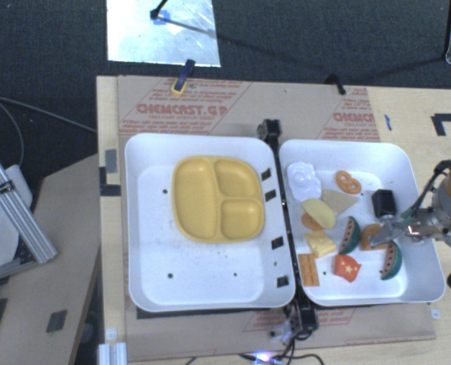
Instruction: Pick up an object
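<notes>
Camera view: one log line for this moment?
gripper: low in right bin | by watermelon slices | grasp: unclear | yellow divided plate: left bin

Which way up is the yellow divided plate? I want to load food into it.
Right way up: the yellow divided plate lies flat in the left bin, its three hollow compartments facing the camera.

Red print on the cardboard sheet [233, 101]

"CHEMCAST. G P" reads at the left above the bins — a second print of it at the right, slanted, is cut off by the right bin [415, 166] — smaller lines illegible.
</notes>
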`<control>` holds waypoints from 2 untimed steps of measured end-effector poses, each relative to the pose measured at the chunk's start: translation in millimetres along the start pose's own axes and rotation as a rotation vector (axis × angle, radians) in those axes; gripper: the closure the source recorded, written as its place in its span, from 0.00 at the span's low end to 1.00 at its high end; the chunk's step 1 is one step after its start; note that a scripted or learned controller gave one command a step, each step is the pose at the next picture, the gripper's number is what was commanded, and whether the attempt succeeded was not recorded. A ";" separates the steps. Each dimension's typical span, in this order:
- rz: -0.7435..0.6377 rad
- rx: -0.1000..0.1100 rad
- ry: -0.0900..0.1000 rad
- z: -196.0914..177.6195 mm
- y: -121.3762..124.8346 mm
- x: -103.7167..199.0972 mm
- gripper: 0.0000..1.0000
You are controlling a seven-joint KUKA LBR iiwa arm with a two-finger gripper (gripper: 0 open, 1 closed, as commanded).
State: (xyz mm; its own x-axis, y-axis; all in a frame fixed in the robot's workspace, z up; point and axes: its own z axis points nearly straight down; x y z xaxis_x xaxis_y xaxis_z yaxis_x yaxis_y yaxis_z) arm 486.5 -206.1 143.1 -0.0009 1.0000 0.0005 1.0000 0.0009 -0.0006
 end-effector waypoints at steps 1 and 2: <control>-0.004 -0.020 -0.008 -158.6 2.6 -1.3 0.00; -0.001 0.006 0.002 -34.0 4.6 0.5 0.00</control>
State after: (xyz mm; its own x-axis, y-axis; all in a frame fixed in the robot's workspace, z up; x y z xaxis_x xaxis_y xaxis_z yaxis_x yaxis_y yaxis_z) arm 491.1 -205.6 177.1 -0.0015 1.0000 0.0026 1.0000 0.0015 -0.0065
